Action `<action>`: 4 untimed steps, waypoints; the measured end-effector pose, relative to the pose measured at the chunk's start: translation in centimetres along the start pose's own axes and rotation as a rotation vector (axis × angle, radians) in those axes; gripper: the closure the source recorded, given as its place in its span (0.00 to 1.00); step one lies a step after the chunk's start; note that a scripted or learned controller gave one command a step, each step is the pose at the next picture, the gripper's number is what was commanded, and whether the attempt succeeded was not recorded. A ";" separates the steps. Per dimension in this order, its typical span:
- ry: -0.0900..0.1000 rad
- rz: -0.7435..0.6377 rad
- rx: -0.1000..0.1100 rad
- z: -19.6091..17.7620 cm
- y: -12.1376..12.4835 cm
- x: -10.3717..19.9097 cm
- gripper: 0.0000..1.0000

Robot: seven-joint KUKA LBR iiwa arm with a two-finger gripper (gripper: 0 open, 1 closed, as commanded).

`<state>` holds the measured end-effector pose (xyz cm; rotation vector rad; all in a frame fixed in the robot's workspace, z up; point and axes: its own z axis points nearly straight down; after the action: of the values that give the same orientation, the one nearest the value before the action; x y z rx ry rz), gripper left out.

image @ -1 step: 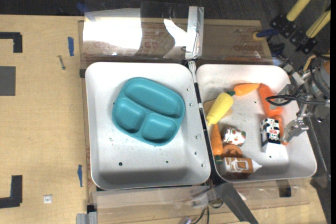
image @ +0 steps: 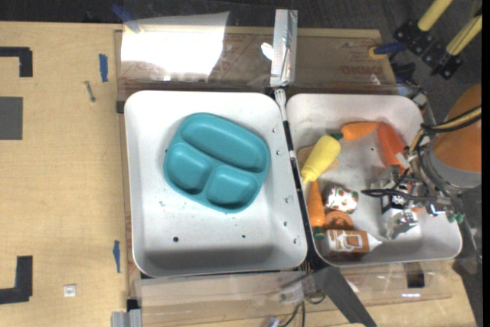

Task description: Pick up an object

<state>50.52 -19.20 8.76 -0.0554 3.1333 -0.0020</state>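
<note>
Nearest the camera, a brown bottle (image: 348, 241) with a pale label is being seen on its side against the near wall of the right bin (image: 448, 247), probably lying just as it was tipped in. Just beyond it, a small white and red toy (image: 342, 200) is being crowded by an orange piece (image: 315, 204), which is being hemmed in along the bin's left wall.

To the right of the toy, the end effector (image: 398, 199) is being held low inside the right bin, amid its own cables. Whether it is being set wide or narrow cannot be told, and no object is being made out in its grip. The low pose is being read as an attempt on the clutter there, with the toy judged the closest candidate. The arm (image: 462, 153) is being seen over the bin's right rim, which is why that side of the bin is being partly masked.

In the left bin (image: 153, 230), a teal divided plate (image: 217, 161) is being shown flat and alone, well apart from the action.

Farther back in the right bin, a yellow bottle (image: 320, 157) is being propped at a tilt by the left wall. Beyond it, a carrot (image: 358, 131) and a red-orange piece (image: 390, 143) are being shown near the far wall, close together. Everything is being carried on the brown bench (image: 61, 165).
</note>
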 end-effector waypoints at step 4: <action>-0.004 0.333 -0.007 0.0 -1.9 -1.5 0.00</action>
<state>52.05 -21.09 8.78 0.4637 3.0948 0.0106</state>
